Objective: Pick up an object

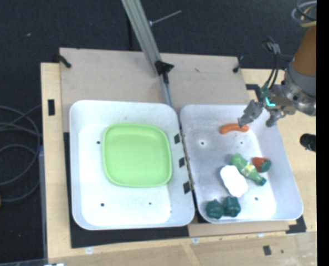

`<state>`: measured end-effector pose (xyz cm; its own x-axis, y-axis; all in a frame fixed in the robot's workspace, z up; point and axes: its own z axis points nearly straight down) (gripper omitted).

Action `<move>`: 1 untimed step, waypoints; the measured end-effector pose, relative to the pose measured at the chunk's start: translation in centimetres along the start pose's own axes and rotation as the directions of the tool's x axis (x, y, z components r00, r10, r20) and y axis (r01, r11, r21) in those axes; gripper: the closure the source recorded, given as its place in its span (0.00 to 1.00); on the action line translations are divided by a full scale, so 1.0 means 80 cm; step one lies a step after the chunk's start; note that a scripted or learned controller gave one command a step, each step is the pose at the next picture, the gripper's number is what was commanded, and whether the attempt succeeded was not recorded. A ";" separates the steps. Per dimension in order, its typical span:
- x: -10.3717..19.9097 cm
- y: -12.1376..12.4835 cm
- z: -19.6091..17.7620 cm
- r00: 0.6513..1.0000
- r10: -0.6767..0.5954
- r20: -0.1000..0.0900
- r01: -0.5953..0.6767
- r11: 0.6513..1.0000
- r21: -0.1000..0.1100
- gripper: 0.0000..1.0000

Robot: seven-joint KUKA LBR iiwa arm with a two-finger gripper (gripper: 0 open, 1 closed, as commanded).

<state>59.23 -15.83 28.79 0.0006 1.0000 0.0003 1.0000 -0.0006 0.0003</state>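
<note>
A pale wooden bench (54, 165) stands on a dark carpeted floor (20, 15), with a tan board (109, 76) laid across its far half. Black cables (9, 132) loop over the floor to the left, and a slanted metal pole (142, 32) rises from the board.

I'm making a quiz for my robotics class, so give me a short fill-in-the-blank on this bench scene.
1. The green plate lies in the ____ bin.
2. The gripper hovers near the ____ object in the right bin.
3. The white object touches the green ____.

Missing words: left; orange; bottle
</note>
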 end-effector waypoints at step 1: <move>0.000 0.000 0.000 1.000 0.000 0.000 0.000 1.000 0.000 0.00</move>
<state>59.23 -15.83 28.79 0.0006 1.0000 0.0003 1.0000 -0.0006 0.0002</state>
